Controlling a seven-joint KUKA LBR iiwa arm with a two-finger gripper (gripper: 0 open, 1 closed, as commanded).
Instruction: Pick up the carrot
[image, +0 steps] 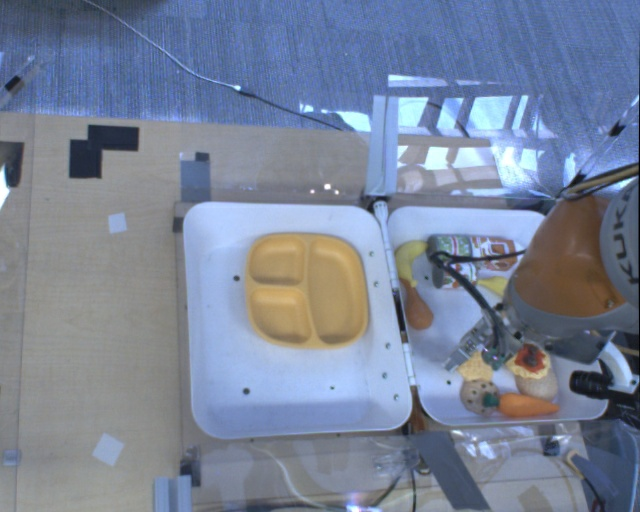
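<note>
The carrot (527, 405) lies flat near the front edge of the right bin (432, 395), orange body running left to right with its green end pointing toward a small round cookie-like piece (478, 395) just beside it, and a cupcake-like toy (532, 370) sitting just behind it. The gripper (487, 345) hangs over the middle of that bin, a little behind and to the left of the carrot, and whether it is spread or pressed together I cannot tell from this slanted view; nothing is visibly held. To do this step well, I judge the arm should shift toward the front of the bin, line up across the carrot's narrow width near its thicker middle, and descend straight, keeping clear of the cupcake-like toy and the bin's front wall, since crowding there could nudge the carrot aside. Counting: two white bins on the worktop (90, 330), one yellow divided plate (305, 288) in the left bin (215, 400), and in the right bin one carrot, one can (470, 247), one banana (408, 260), one brownish sausage-like piece (417, 308), one cookie-like piece and one cupcake-like toy.
</note>
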